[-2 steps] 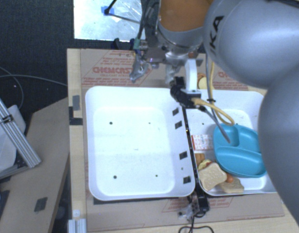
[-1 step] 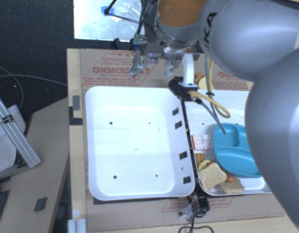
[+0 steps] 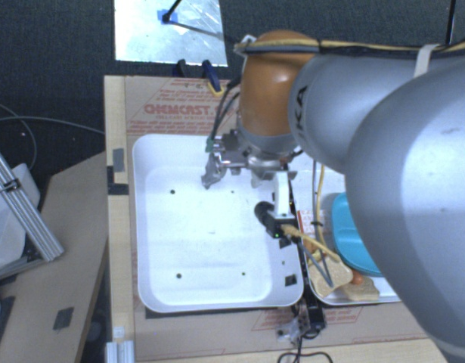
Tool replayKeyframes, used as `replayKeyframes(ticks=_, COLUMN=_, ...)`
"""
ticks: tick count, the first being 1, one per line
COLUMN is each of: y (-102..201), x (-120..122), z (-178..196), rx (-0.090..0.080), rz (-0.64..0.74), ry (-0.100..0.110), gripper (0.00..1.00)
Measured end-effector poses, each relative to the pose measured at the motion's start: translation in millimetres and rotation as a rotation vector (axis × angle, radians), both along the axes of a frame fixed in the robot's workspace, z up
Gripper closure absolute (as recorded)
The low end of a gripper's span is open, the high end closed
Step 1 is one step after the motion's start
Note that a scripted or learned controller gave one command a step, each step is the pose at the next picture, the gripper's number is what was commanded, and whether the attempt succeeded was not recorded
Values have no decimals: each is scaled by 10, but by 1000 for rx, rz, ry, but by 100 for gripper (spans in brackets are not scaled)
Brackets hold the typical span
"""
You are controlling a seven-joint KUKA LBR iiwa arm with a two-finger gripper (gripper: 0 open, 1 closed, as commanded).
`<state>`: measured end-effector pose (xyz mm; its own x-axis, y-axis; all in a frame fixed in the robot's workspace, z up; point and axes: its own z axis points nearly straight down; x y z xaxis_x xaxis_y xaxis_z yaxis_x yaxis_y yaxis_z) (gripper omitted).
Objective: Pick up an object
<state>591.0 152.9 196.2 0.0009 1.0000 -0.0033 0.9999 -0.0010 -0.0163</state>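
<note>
Across the right half of the frame, the grey KUKA arm [image 3: 383, 127] looms large, its orange band [image 3: 271, 89] sitting just above the wrist at upper centre. Below the band, the gripper [image 3: 232, 169] hangs over the upper right part of the left white bin [image 3: 164, 278]. A grey finger [image 3: 211, 174] points down toward the bin floor, and nothing can be seen between the fingers; whether they are spread or closed cannot be told from this angle. The left bin's floor shows small dark dots. A black part [image 3: 266, 214] hangs under the wrist near that bin's right wall. To the right, partly hidden by the arm, the second white bin [image 3: 330, 293] holds a blue bowl-like object [image 3: 353, 237], a tan stick-like object [image 3: 315, 252] lying aslant beside it, and a pale tan piece [image 3: 364, 290] at the bin's lower edge. Both bins rest on brown cardboard [image 3: 172, 104] printed with red letters. At upper left lies a shiny silver sheet [image 3: 168, 21].
</note>
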Motion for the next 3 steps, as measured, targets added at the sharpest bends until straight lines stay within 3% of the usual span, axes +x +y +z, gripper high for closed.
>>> replayKeyframes(ticks=1, y=564, x=25, z=173, rx=6, rz=9, ry=-19, gripper=0)
replayKeyframes(ticks=2, y=828, x=-539, z=-1135, rx=1, rz=8, ry=-3, gripper=0)
replayKeyframes(ticks=3, y=813, x=-479, z=-951, rx=5, rz=0, ry=-16, gripper=100)
